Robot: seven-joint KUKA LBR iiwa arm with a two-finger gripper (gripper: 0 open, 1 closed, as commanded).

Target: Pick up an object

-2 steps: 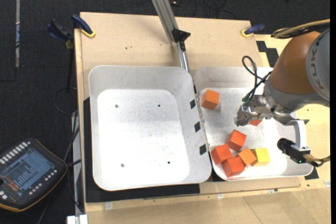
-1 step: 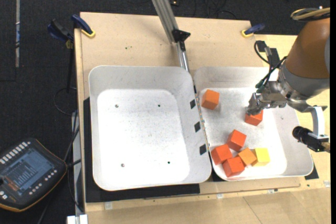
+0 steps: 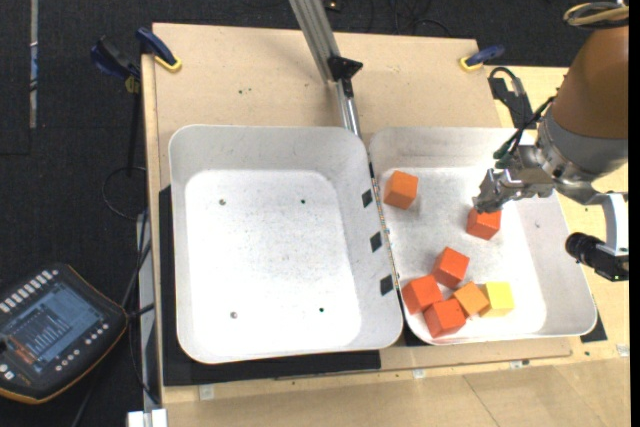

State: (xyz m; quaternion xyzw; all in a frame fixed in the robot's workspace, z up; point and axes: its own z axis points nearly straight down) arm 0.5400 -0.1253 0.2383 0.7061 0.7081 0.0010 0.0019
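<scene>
Dark carpet surrounds a wooden bench (image 3: 260, 75) bearing two shallow white bins side by side. Largest, the left bin (image 3: 265, 240) holds only specks. Next, the right bin (image 3: 560, 290) holds blocks: an orange cube (image 3: 401, 189) near its upper left, and a cluster of red, orange and yellow cubes (image 3: 455, 295) at its lower edge. Reaching from the right, the gripper (image 3: 490, 205) pinches a red cube (image 3: 483, 223) between its fingers, over the right bin's middle.

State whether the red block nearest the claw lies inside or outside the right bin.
Inside: the red block sits on the right bin floor, directly under the claw.
</scene>
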